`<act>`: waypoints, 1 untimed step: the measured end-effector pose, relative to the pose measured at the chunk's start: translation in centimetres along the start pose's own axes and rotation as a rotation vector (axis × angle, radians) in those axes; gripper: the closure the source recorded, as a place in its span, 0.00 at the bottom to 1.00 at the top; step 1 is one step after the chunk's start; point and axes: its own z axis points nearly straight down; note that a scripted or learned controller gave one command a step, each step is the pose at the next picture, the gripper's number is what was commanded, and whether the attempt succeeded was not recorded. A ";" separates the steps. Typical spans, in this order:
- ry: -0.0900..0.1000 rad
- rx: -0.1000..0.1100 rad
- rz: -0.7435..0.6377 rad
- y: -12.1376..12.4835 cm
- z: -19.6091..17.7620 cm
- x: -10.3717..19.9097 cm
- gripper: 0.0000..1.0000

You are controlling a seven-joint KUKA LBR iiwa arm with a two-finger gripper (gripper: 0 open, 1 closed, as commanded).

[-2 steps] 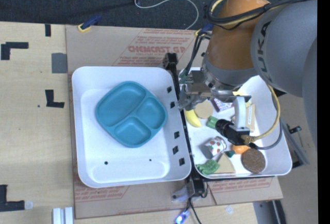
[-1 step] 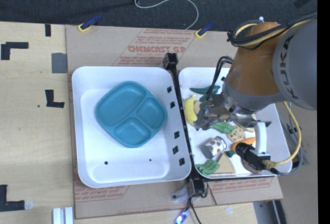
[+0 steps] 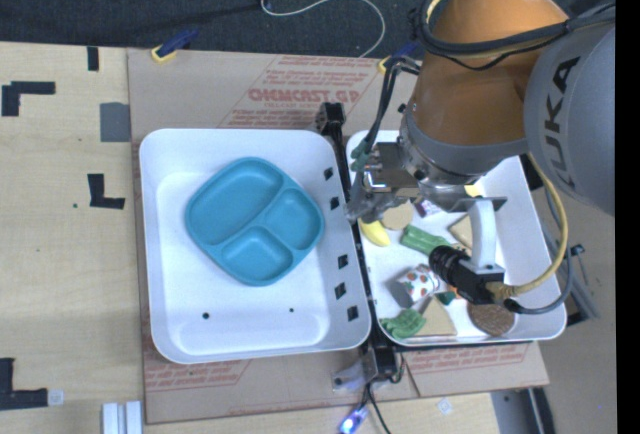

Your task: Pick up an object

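I'm going for the yellow banana-like toy (image 3: 375, 233), lying at the right bin's (image 3: 520, 182) left wall among clutter. The gripper (image 3: 385, 194) is hanging right above it; can't tell its state. Blue divided plate (image 3: 254, 219) sitting in left bin (image 3: 175, 322).

Arm (image 3: 480, 72) hides much of right bin (image 3: 535, 322); fingers hidden.

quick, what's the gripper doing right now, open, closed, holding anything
Gripper: low in the right bin, over the yellow object; open or closed cannot be told, and no hold shows.
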 end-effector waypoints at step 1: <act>-0.006 0.018 0.018 -0.4 9.9 -7.8 1.00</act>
